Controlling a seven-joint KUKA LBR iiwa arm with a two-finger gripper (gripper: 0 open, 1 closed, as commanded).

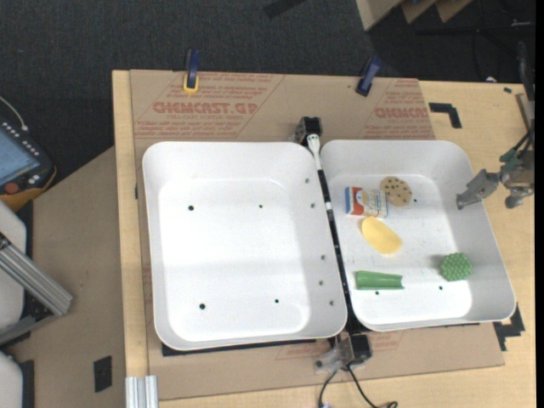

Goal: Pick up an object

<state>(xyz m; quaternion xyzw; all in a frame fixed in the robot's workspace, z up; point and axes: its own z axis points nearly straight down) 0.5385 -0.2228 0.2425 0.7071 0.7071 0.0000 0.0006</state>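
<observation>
I see my gripper over the right bin's edge, fingers spread, gripping nothing, cookie and lemon untouched.

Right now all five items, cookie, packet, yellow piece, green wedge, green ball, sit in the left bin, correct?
Wrong bin. The camera view shows the cookie, packet, yellow piece, green wedge and green ball all in the right bin. The count of five is right.
</observation>
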